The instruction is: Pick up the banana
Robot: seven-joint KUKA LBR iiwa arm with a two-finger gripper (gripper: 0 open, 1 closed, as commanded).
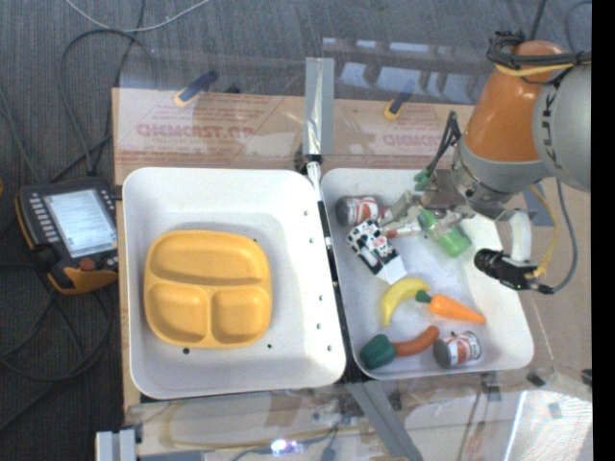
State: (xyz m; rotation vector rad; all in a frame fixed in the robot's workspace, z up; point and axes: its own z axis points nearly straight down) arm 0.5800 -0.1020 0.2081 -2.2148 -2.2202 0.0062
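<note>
Yellow banana (pixel 400 298) is seen low in the right bin (pixel 519 339), touching the carrot (pixel 452 307), so the carrot could be grabbed instead by the fingers (pixel 415 217), whose opening cannot be told.

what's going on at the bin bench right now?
The KUKA arm reaches in from the right, with its gripper over the upper part of the right bin, near a black-and-white carton and a can. The banana lies loose mid-bin, beside a carrot, below the gripper and not in its grasp. A green-tipped toy vegetable and a second can sit near the front edge. The left bin holds a yellow divided tray.
</note>
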